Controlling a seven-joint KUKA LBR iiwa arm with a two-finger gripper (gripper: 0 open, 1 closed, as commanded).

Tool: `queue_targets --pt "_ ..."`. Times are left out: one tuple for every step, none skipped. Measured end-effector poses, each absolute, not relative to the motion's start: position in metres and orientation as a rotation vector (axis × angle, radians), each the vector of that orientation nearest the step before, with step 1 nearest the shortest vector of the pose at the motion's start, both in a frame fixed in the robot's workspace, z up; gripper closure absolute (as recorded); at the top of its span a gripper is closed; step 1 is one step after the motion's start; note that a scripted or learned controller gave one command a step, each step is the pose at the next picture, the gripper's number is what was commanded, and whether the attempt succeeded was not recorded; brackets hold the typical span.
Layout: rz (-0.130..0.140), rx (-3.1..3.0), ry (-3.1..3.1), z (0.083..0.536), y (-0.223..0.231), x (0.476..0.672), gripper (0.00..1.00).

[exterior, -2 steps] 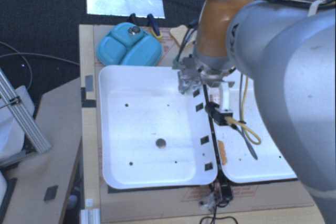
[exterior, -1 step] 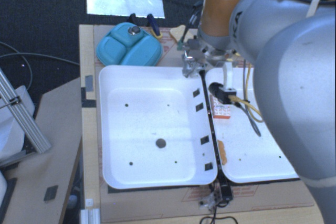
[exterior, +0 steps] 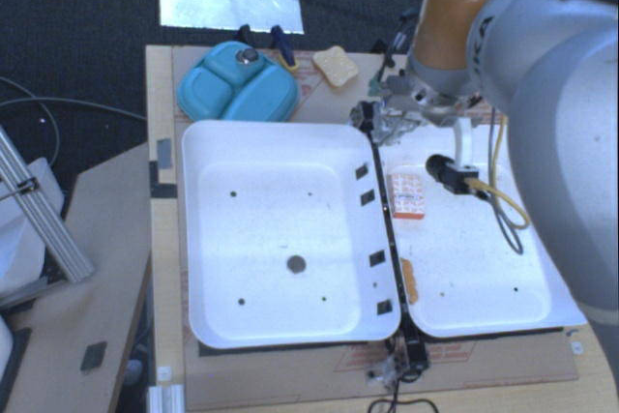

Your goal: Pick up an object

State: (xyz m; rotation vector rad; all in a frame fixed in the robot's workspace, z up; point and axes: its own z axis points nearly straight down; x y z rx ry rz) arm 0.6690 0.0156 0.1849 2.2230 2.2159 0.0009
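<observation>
In the right bin (exterior: 484, 305) lies a small white packet with red print (exterior: 407, 194), close to the divider. An orange-brown piece (exterior: 409, 280) rests further toward the front, against the bin's left wall. A small dark round thing (exterior: 296, 263) sits in the left bin (exterior: 218, 208). My gripper (exterior: 385, 123) hangs over the far left corner of the right bin, just behind the packet, with nothing seen between its fingers.
A blue divided dish (exterior: 238, 84), blue-handled tools (exterior: 282, 44) and a tan sponge-like piece (exterior: 336, 66) lie on the bench behind the bins. My bulky grey arm (exterior: 551, 111) covers the right bin's far right side. A metal rail (exterior: 39, 208) stands at the left.
</observation>
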Motion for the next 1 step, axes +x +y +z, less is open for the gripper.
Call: queue_targets --pt "0.0 2.217 2.226 0.1851 0.0351 0.6375 1.0"
